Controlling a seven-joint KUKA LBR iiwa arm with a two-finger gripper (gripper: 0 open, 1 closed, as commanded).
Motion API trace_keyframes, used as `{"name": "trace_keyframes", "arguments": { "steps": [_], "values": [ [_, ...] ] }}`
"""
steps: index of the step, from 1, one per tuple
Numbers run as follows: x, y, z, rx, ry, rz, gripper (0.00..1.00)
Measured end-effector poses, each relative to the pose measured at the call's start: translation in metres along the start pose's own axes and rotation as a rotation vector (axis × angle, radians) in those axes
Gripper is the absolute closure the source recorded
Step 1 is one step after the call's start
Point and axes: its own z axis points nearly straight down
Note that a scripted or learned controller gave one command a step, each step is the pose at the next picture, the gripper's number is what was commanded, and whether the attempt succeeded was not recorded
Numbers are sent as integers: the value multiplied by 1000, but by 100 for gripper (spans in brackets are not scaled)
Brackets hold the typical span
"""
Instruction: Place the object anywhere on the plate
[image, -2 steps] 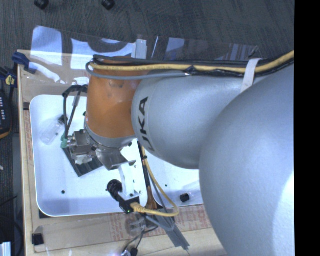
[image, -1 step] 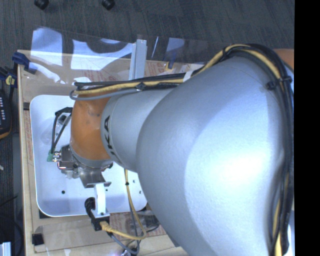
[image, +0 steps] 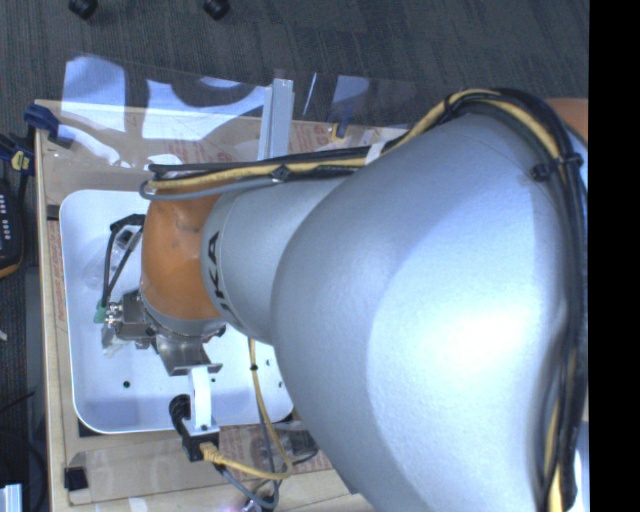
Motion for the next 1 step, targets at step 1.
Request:
{"name": "trace_keyframes", "arguments": {
  "steps": [1],
  "values": [
    [27, -2, -133, -5, 3, -137, 0]
  ]
}}
